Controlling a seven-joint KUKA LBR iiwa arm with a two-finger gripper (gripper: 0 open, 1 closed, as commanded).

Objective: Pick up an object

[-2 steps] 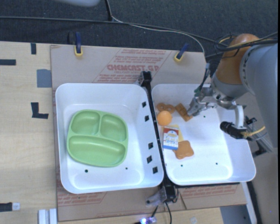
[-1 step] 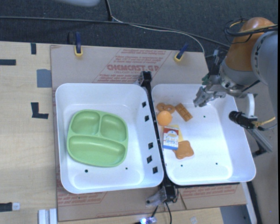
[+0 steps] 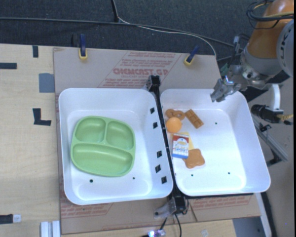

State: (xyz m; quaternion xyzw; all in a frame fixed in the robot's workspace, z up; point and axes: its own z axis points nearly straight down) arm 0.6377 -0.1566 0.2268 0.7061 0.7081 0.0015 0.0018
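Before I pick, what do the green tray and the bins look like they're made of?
The green tray: likely moulded plastic, smooth with a soft sheen, rounded compartment walls. The two white bins: probably thin formed plastic, glossy, rounded corners and a rolled rim. None of this is certain from the look alone.

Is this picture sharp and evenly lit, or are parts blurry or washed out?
Camera view: soft overall; the white bins look bright and nearly washed out; the green divided plate is clear; the small orange and brown items blur together; the gripper is too fuzzy to read.
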